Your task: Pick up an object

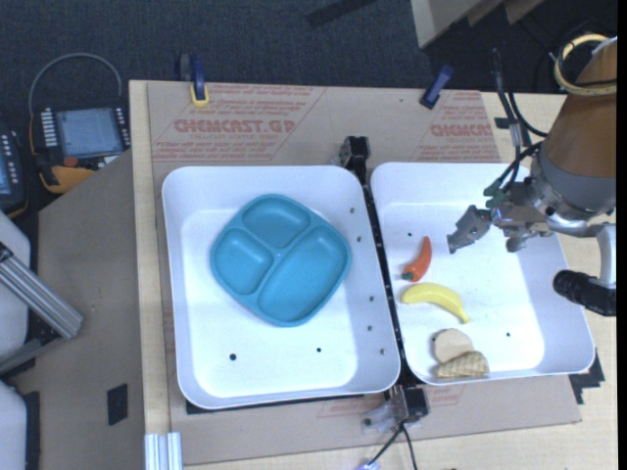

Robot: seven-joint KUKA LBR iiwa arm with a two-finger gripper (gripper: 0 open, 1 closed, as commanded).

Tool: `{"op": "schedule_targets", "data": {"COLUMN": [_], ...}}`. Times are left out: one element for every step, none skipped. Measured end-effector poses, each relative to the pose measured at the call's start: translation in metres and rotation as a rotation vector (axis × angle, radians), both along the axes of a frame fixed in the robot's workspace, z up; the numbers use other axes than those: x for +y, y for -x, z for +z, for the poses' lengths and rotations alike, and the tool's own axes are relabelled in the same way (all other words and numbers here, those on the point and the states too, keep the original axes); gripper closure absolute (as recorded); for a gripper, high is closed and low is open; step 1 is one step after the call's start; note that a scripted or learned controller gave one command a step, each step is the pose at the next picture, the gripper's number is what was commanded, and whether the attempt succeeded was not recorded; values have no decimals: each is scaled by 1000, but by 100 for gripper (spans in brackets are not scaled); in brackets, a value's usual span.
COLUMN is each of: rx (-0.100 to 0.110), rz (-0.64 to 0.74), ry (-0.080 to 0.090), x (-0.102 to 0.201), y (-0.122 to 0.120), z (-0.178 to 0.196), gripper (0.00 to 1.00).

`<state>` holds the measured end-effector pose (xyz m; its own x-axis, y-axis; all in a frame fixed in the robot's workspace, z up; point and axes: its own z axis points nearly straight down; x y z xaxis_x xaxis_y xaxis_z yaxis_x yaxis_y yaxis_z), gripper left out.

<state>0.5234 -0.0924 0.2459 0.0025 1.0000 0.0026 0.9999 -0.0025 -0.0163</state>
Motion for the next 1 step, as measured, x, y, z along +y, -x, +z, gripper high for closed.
{"op": "schedule_targets", "data": {"rx": [-14], "rz": [3], "ry": [1], "x": [0], "y": [-2], "z": [7], "gripper": [0]}}
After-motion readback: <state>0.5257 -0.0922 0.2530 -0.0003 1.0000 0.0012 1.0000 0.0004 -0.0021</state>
